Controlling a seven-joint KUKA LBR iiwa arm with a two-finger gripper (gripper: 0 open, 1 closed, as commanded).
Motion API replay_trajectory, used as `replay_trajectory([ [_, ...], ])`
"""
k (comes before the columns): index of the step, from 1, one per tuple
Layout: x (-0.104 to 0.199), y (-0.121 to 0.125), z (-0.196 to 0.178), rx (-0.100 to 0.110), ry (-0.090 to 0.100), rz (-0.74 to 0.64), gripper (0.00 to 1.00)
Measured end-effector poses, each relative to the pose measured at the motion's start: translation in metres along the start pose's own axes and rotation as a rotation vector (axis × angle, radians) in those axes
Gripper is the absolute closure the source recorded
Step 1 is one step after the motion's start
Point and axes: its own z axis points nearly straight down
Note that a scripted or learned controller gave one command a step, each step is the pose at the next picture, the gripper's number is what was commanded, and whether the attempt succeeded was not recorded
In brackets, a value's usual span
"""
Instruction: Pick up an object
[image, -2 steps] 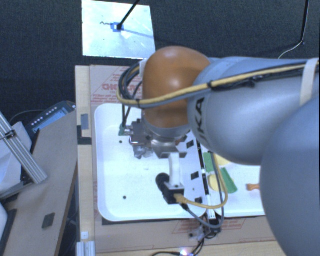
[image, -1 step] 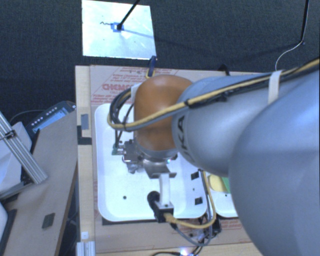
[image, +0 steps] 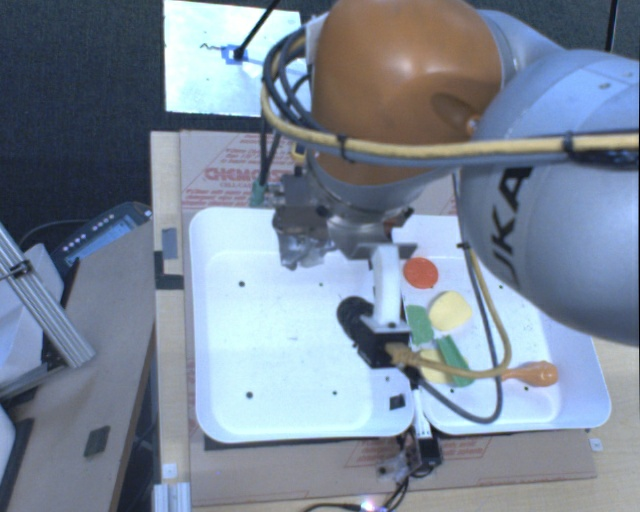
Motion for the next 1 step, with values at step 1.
replay_trajectory([
  [1,-0.0037,-0.0084,0.2131,0.032,-0.017,0.005,1.00],
])
